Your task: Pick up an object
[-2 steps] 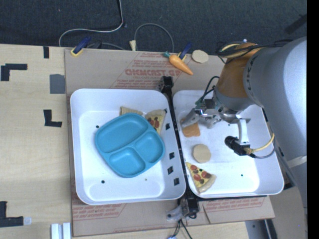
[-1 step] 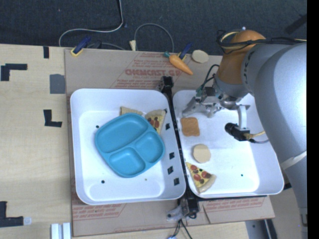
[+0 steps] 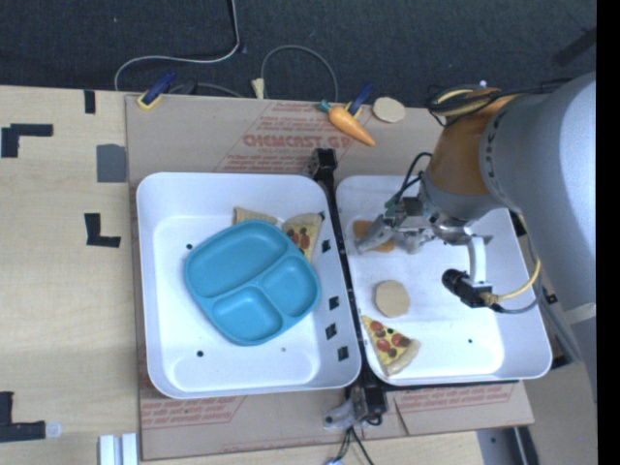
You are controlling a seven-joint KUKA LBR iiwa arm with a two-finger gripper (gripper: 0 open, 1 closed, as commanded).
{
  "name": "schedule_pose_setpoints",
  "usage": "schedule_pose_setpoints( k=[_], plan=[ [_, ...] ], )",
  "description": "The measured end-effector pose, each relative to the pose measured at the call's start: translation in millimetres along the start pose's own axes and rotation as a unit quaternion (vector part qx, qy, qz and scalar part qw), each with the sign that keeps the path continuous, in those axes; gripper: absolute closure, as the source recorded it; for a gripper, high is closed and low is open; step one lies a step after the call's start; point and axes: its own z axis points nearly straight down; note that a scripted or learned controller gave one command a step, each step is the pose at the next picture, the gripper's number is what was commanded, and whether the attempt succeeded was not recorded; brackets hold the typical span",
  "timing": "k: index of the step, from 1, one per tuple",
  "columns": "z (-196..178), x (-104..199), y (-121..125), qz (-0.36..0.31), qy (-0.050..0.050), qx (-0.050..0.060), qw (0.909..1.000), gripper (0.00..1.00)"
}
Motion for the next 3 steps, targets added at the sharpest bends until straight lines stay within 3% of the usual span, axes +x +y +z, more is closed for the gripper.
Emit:
schedule_pose_setpoints(
  k=[1,2,3],
  plan=[
    [2.0,9.7,56.8,-0.003,0.000,0.005,1.0000,0.00],
    [0.9,5.7,34.3,-0.001,0.000,0.001,1.0000,0.00],
    [-11.0,2.5,35.8,0.000,-0.003,-0.002,1.0000,1.00]
  ],
)
